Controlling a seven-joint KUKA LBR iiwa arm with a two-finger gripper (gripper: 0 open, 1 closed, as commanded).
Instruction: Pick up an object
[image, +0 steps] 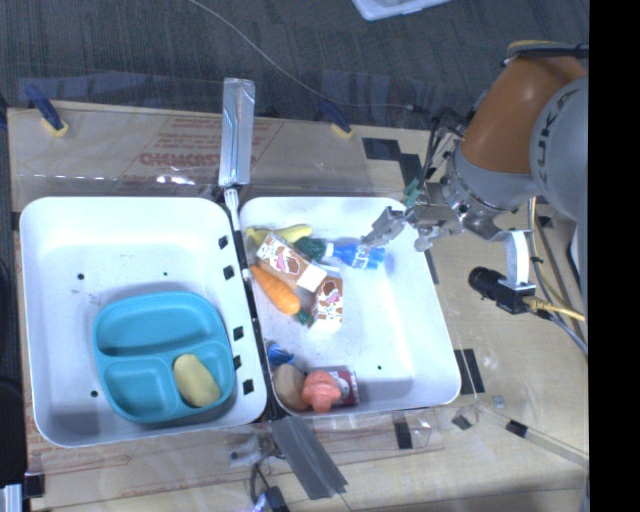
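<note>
Gripper: the gripper (400, 222) hovers over the right bin's (425, 345) far edge; whether clenched or released, I cannot tell.
Nearest thing: blue bottle (358, 256), lying just beside it.
Handling: probably light, slick, rolls; grasp across its middle.

Robotics lab test cell. Industrial arm (530, 110) with orange band and exposed cabling over a plywood bench (520, 360). Two white bins (60, 230) clamped side by side, toy food (300, 275) and a blue tray (150, 340) as props, tape marks (470, 370) on the bench.
</note>
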